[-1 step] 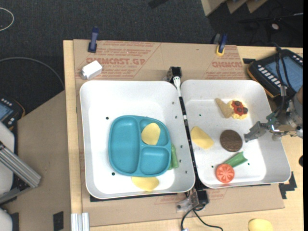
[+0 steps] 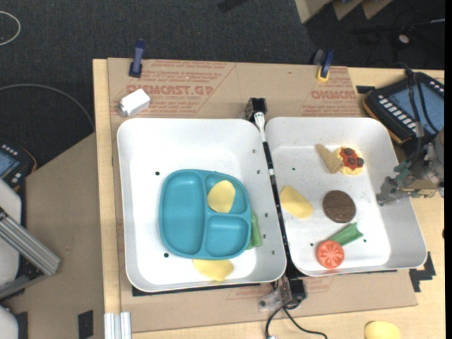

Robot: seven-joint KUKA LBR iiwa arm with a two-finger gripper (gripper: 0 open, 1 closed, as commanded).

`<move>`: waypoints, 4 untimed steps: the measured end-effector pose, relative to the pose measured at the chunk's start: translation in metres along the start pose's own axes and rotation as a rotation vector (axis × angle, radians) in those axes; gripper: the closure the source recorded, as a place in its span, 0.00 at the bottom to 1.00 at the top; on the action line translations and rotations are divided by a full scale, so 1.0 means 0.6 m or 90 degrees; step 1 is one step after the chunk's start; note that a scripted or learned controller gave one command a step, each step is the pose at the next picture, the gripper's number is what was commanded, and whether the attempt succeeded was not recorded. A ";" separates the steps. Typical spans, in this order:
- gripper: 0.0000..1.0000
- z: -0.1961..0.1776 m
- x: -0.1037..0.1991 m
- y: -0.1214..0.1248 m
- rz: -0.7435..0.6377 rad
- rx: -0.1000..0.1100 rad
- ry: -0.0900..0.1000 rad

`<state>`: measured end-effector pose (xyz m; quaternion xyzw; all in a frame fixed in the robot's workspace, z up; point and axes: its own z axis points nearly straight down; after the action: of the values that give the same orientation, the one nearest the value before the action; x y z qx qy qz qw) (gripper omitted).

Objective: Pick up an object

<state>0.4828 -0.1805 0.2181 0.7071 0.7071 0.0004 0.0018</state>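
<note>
- Presently, the gripper [image 2: 394, 188] sits at the right rim of the right bin [image 2: 374, 129], at the frame's right edge; whether it is spread or pressed together cannot be told, and nothing shows in it.
- Candidate objects lie in the right bin: a brown disc [image 2: 339, 205] at centre, a yellow piece [image 2: 295, 203] to its left, a red tomato [image 2: 330, 254] and green piece [image 2: 346, 234] below, a pizza slice [image 2: 342, 159] above.
- The left bin [image 2: 141, 189] holds a blue divided plate [image 2: 191, 217] bearing another yellow piece [image 2: 222, 196].
- Risk: the flat disc may offer no edge to pinch; the round tomato may roll away; a descent so near the rim could strike the bin wall.
</note>
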 end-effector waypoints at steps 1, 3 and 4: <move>1.00 -0.332 -0.006 0.094 -0.003 -0.013 -0.004; 1.00 -0.545 0.276 0.075 -0.005 -0.013 0.001; 1.00 -0.386 0.264 0.014 0.001 0.009 0.001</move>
<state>0.4902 -0.0217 0.4493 0.7078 0.7064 -0.0036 -0.0037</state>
